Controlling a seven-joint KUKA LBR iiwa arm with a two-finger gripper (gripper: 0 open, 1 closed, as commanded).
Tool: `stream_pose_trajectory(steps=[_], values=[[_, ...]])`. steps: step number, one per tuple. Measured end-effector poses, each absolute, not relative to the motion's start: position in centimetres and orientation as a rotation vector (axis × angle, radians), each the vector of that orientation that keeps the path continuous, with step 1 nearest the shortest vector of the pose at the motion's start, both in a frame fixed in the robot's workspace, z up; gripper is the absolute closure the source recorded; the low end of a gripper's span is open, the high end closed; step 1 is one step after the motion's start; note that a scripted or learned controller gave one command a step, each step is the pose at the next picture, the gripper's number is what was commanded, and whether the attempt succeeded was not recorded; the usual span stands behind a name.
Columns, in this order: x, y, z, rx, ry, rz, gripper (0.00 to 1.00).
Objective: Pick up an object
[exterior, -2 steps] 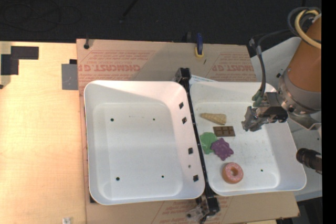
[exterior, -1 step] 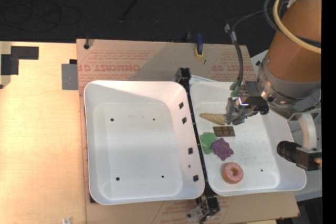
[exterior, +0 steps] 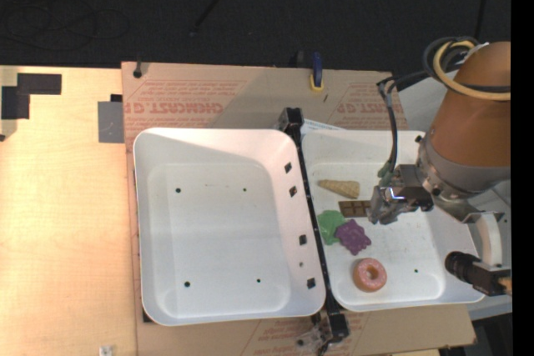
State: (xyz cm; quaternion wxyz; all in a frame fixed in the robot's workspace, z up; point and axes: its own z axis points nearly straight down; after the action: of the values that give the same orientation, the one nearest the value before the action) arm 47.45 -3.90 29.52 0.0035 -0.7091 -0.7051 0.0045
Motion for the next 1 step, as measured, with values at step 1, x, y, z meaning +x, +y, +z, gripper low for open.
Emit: stream_pose_trajectory(steps=[1], values=[[47.65, 2.63, 39.0, -2.215, -2.233, -0.009, 1.0]])
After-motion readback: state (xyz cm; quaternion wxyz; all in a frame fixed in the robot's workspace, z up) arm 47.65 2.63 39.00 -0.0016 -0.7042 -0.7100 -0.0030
